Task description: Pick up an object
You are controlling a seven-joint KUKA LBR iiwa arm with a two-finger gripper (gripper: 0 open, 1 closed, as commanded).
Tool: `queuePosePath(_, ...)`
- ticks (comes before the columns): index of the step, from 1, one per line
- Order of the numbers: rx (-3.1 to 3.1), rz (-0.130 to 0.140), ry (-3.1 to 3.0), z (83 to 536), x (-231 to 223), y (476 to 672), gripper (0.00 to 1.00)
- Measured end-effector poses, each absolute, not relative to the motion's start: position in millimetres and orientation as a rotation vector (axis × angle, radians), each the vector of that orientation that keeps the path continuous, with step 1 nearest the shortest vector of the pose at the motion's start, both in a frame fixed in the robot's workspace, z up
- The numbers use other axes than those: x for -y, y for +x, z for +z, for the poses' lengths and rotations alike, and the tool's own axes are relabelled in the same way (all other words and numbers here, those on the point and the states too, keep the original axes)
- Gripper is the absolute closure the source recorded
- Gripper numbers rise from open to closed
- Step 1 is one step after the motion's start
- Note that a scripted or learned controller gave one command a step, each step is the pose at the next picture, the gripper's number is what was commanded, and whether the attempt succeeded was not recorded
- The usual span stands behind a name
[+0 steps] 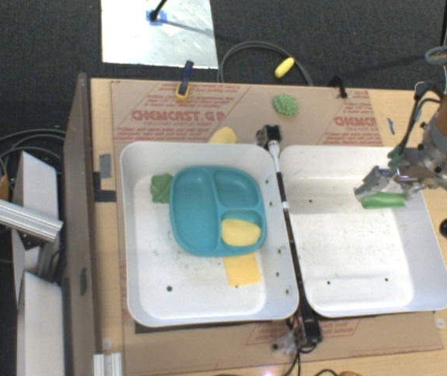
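Gripper sits right of frame over the right bin, just above a small green stick at its upper right. Can't tell finger state. Stick looks light, stiff, smooth; grab across the middle.

A robotics lab: bench of cardboard, twin white bins, loose cables, carpeted floor.

The right bin floor lies open, while the teal plate crowds the left bin.
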State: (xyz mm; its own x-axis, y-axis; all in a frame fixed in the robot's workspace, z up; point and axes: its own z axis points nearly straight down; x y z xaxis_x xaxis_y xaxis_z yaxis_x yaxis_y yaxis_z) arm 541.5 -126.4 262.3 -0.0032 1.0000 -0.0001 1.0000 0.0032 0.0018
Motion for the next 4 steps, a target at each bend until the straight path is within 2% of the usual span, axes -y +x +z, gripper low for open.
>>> queuePosePath(1, -2.221, -0.007, 2.227, 171.3, 170.9, 544.1, 0.0)
queuePosePath(2, -2.219, 0.0, 2.218, 131.3, 207.6, 569.5, 0.0)
queuePosePath(3, -2.225, 0.0, 2.216, 102.6, 206.2, 576.4, 0.0)
queuePosePath(4, -2.221, 0.005, 2.215, 114.8, 206.2, 577.5, 1.0)
